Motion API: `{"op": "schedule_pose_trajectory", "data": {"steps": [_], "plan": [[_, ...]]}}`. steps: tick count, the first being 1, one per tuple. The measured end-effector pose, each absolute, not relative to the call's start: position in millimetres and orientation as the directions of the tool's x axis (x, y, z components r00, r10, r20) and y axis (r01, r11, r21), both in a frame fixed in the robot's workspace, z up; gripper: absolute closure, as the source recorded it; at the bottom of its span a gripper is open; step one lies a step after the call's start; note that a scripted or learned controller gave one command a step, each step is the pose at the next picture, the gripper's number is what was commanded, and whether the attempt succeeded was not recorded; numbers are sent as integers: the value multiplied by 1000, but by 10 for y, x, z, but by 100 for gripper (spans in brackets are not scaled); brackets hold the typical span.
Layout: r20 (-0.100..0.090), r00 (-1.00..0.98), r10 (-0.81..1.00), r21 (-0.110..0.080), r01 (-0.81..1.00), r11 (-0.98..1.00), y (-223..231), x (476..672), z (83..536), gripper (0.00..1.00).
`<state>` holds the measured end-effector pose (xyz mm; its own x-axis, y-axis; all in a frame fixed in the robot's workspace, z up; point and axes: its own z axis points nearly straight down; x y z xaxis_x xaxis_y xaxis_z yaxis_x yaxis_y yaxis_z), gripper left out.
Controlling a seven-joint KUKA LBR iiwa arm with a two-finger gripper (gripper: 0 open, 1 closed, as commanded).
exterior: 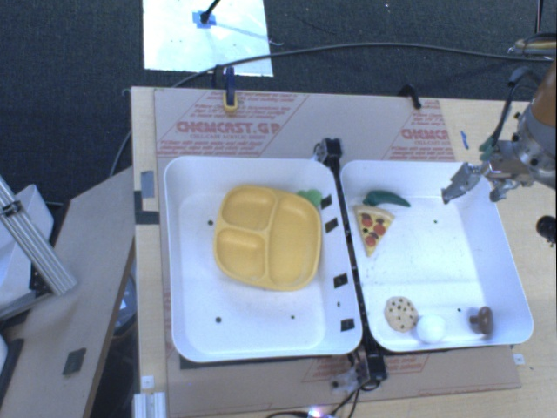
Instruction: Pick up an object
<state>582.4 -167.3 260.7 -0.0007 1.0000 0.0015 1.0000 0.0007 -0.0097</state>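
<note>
Pizza slice (373, 227): flat triangular wedge, red-dotted topping.

We see dark carpet (70, 50) across the upper frame, with a white sheet (204, 24) lying on it at upper centre. A wooden bench (487, 120) fills the middle and right, topped by printed board (287, 124). A lower tan surface (83, 268) sits at left

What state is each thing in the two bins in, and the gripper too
yellow divided plate: flat in the left bin, compartments bare
pizza slice: flat in the right bin
green pepper: lying beside the pizza slice
cookie: flat
white ball: touching the cookie
gripper: open, holding nothing
</note>
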Motion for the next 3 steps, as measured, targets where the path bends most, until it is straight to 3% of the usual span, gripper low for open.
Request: {"op": "schedule_pose_trajectory", "data": {"steps": [1, 3], "plan": [[-1, -3, 1000, 2, 1000, 3, -1669, 5845, 2674, 0], [1, -1, 1000, -3, 1000, 1, -1556, 5826, 1492, 0]]}}
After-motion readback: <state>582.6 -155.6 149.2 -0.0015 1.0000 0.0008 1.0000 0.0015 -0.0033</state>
